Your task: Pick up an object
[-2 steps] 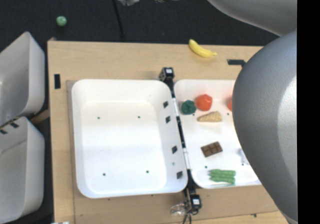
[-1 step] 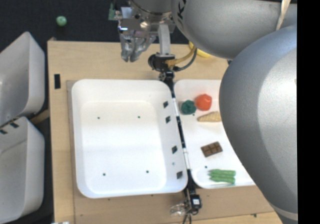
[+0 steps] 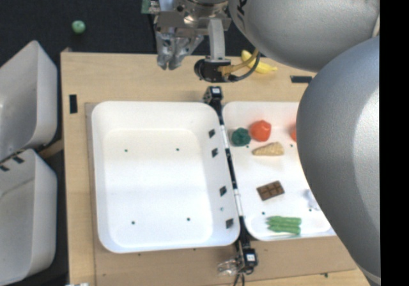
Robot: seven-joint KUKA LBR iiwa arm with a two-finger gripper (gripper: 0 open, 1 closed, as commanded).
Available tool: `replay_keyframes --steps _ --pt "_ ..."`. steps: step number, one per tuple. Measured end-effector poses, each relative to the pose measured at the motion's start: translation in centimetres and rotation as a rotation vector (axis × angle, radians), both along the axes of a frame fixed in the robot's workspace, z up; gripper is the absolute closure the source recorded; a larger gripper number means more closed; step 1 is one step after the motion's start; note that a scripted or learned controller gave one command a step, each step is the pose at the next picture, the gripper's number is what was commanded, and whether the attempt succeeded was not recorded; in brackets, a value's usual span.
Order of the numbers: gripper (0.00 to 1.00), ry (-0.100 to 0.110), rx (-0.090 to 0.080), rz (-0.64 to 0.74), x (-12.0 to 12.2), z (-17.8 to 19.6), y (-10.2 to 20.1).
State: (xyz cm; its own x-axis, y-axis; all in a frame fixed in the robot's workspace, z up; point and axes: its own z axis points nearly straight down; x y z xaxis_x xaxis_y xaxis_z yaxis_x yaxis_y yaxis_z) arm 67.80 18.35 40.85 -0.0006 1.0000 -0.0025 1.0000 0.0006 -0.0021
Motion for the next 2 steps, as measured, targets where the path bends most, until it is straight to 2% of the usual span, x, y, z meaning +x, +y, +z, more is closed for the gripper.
replay_keyframes --steps 1,2 --pt "1.0 0.008 0.0 0.004 -2.2 -10.3 3.2" --pt "1.0 -0.022 0.01 0.006 -4.5 8.7 3.9"
